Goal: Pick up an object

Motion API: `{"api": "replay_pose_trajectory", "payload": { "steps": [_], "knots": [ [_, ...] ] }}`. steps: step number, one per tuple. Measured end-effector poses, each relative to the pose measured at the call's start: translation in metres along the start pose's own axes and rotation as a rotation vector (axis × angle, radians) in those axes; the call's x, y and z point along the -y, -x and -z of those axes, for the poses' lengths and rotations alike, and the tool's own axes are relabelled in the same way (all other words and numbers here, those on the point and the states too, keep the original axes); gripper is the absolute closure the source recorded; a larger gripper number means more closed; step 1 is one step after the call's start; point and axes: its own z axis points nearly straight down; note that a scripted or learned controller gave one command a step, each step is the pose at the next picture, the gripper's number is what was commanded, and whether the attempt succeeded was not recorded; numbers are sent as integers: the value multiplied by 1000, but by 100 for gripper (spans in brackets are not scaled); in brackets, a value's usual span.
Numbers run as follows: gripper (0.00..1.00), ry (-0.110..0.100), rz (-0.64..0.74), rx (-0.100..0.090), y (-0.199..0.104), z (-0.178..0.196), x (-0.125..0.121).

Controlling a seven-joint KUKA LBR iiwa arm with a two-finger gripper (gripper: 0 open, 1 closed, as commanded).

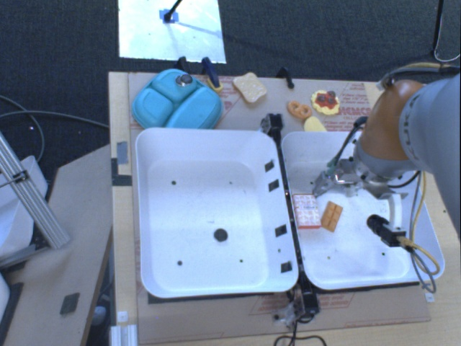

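In the right bin (374, 269) a small white box with red print (306, 211) lies against the left wall. An orange waffle-like cracker (331, 215) lies tilted right beside it. My gripper (328, 184) hangs just above and slightly behind these two items, at the end of the grey arm with its orange band (389, 117). Nothing is visibly held in it. A small dark round object (220, 234) rests on the floor of the left bin (155, 193).
Behind the bins on the bench lie a blue divided tray (176, 99), a toast slice (250, 87), a pretzel (298, 109), a small pizza toy (325, 101) and a yellow piece (314, 125). A black divider (284, 200) runs between the bins. Cables (414, 247) trail by the arm.
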Motion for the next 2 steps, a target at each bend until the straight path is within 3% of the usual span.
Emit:
{"api": "replay_pose_trajectory", "payload": {
  "steps": [1,2],
  "knots": [
    [0,-2,9,-14,-23,1,38],
    [100,2,9,-12,-22,12,36]
  ]
}}
